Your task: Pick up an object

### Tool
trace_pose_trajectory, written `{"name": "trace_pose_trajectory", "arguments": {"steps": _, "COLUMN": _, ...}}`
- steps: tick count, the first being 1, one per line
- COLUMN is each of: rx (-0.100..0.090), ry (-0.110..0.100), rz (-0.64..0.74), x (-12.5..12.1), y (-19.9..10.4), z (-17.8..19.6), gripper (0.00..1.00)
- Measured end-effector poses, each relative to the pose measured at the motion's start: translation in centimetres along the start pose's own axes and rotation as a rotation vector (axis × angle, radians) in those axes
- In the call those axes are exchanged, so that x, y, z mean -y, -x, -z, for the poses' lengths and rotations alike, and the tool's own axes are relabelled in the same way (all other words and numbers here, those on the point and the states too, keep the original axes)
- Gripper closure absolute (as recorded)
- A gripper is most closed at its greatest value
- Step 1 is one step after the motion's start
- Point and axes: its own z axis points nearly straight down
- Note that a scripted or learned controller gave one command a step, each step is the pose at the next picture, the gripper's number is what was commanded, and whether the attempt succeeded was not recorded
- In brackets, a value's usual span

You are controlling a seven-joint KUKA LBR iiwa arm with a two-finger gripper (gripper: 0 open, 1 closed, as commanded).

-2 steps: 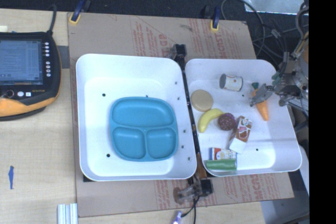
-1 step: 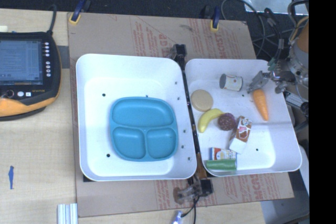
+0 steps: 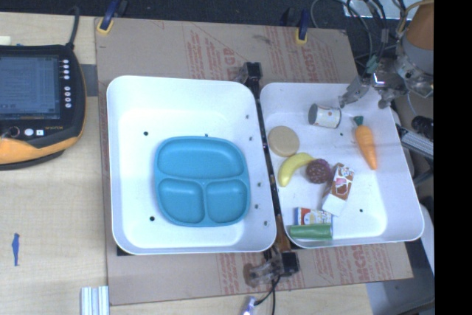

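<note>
The grey arm with its orange band [image 3: 422, 26] enters from the right and bends down over the far right corner of the right-hand shallow white bin [image 3: 383, 221], its wrist tilted so the two-finger gripper [image 3: 369, 90] points down and to the left. The fingers look spread, one grey finger [image 3: 355, 92] slanting toward the bin floor and the other toward the bin's right rim, with nothing between them.

Nearest the gripper, just below and to its left, a small grey-and-white cylinder [image 3: 324, 115] lies on its side, close to the lower fingertip; whether they touch cannot be told. Just beneath the gripper lies an orange toy carrot with a green top [image 3: 366, 144], its tip pointing away from the gripper toward the near rim. Farther down and left sit a round tan disc [image 3: 283, 140], a yellow toy banana [image 3: 293, 167] and a dark red round piece [image 3: 318, 171], the banana and the red piece side by side. Beyond them, a small red-and-white carton [image 3: 339, 188] lies tilted, and at the near rim a small box with blue and red print [image 3: 313, 216] lies against a green flat packet [image 3: 310, 232].

Well away to the gripper's left, the second white bin [image 3: 125, 158] holds a blue three-compartment plastic plate [image 3: 200, 179]. Farthest off, a black-and-orange control pendant with a screen [image 3: 37, 103] rests on the bench.
</note>
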Motion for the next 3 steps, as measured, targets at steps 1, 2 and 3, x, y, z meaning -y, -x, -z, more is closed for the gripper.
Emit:
{"name": "trace_pose_trajectory", "arguments": {"steps": 1, "rx": 0.001, "ry": -0.006, "rz": 0.001, "x": 9.0, "y": -3.3, "z": -7.8, "gripper": 0.0}}
{"name": "trace_pose_trajectory", "arguments": {"steps": 2, "rx": 0.002, "ry": 0.002, "rz": 0.0, "x": 3.6, "y": -2.4, "z": 1.9, "gripper": 0.0}}
{"name": "trace_pose_trajectory", "arguments": {"steps": 3, "rx": 0.002, "ry": -0.004, "rz": 0.001, "x": 8.5, "y": -4.6, "z": -5.3, "gripper": 0.0}}
